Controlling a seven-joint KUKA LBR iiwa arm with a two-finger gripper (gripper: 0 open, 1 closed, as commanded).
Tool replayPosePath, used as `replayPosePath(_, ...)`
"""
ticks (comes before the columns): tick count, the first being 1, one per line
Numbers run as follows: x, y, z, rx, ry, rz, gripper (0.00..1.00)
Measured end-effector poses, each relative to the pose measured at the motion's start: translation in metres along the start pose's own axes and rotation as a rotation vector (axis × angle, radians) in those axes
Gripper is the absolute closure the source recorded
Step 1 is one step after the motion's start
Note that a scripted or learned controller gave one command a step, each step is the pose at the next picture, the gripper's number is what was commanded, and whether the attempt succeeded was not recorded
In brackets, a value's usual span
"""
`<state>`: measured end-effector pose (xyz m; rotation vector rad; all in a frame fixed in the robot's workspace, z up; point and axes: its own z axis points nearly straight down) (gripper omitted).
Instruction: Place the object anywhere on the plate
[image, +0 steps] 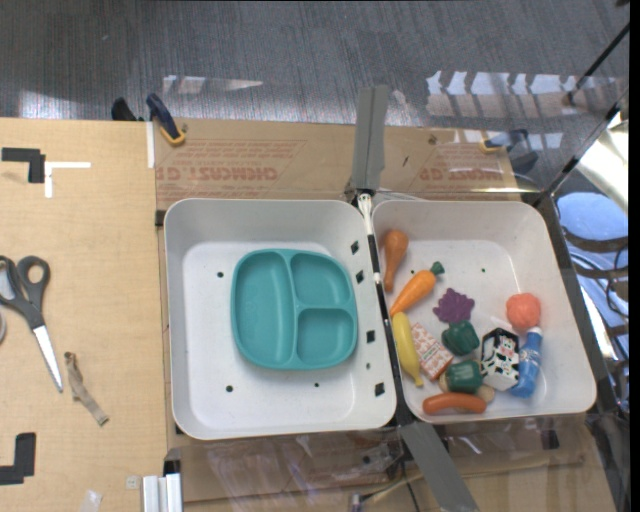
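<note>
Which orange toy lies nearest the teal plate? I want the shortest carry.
The small orange gourd at the right bin's top-left; the carrot and ball lie farther right.

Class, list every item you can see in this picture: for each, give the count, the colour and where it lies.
bins: 2, white, side by side on the bench
plate: 1, teal, three sections, in the left bin
carrot: 1, orange, right bin
banana: 1, yellow, right bin
grapes: 1, purple, right bin
sausage: 1, red-orange, right bin, near edge
ball: 1, orange, right bin
scissors: 1, grey, bench left of the bins
</note>
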<state>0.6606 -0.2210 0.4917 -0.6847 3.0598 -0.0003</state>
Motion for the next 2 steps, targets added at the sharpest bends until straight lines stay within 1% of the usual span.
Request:
replayPosePath(1,0.0001,0.0000,-0.0003,0.000,-0.001,-0.405,1.00)
replayPosePath(2,0.0005,-0.0004,0.0002,0.000,0.002,0.206,1.00)
